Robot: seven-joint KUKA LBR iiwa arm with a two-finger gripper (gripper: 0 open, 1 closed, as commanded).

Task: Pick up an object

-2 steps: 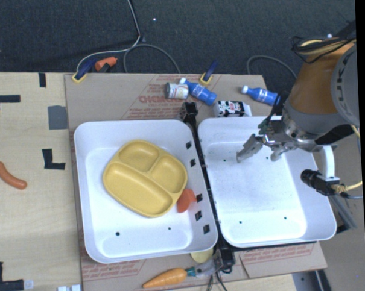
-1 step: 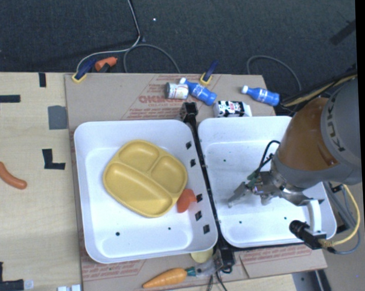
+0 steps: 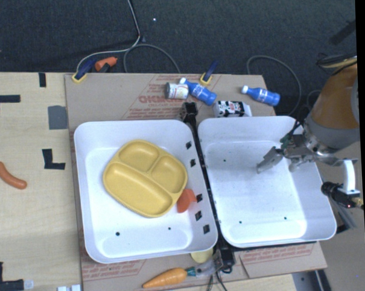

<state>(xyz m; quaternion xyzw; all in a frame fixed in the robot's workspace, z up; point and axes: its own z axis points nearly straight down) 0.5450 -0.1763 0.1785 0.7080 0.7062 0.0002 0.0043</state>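
One yellow plate [image 3: 146, 178] crowds a small orange object [image 3: 185, 200] leftward; the gripper [image 3: 273, 159], spread open, grips nothing.

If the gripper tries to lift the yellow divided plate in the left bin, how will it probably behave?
The yellow divided plate looks like moulded plastic, so probably stiff and light. It is wide and shallow, so a two-finger gripper would likely need its rim. Gripped at one edge, it may tilt or slip, and could nudge the small orange piece beside it.
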